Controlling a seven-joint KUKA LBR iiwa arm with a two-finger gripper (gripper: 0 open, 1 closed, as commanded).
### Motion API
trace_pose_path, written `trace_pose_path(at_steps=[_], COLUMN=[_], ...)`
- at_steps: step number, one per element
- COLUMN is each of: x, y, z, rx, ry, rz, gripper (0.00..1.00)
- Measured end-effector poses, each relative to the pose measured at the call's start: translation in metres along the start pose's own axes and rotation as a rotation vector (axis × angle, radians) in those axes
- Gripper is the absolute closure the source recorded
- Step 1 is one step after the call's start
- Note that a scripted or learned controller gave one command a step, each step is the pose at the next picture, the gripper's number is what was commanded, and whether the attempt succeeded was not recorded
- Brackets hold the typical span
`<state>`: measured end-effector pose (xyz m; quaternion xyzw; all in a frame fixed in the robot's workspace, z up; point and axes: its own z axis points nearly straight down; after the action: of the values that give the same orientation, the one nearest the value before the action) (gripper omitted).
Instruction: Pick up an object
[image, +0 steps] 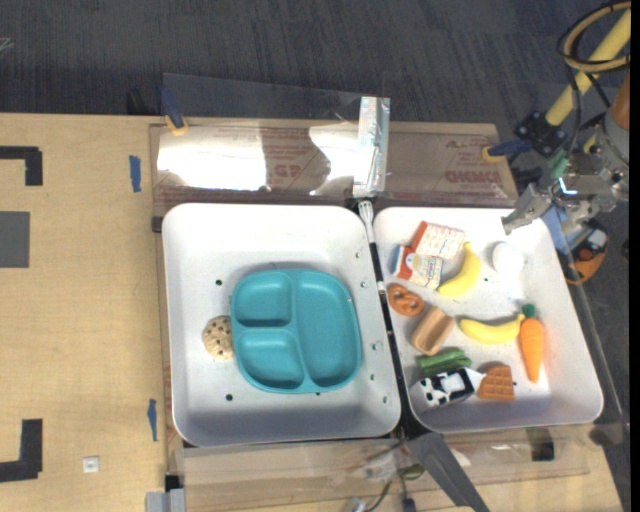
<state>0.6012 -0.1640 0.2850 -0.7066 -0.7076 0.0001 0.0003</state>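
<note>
- Progress: nothing lifted yet. The gripper (524, 212) hangs over the far right corner of the right bin (578, 372), past the pale round item (505, 257); whether it is open or closed cannot be told.
- Right bin holds 2 bananas (462, 275) (490, 329), 1 carrot (532, 345), 1 carton (431, 254), 1 pretzel (405, 299), 1 bun (432, 329), 1 green vegetable (441, 361), 1 black-and-white toy (447, 387), 1 orange wedge (496, 383).
- Left bin (190, 300), left of the right bin: 1 teal tray (296, 329), 1 cookie (217, 337).
</note>
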Motion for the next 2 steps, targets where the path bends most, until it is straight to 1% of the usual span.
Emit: trace_pose_path(at_steps=[1, 2], x=[-0.039, 0.035], y=[-0.029, 0.056], z=[0.129, 0.189], rx=[0.011, -0.017], ry=[0.001, -0.006], rz=[0.01, -0.217], gripper=[0.0, 0.0])
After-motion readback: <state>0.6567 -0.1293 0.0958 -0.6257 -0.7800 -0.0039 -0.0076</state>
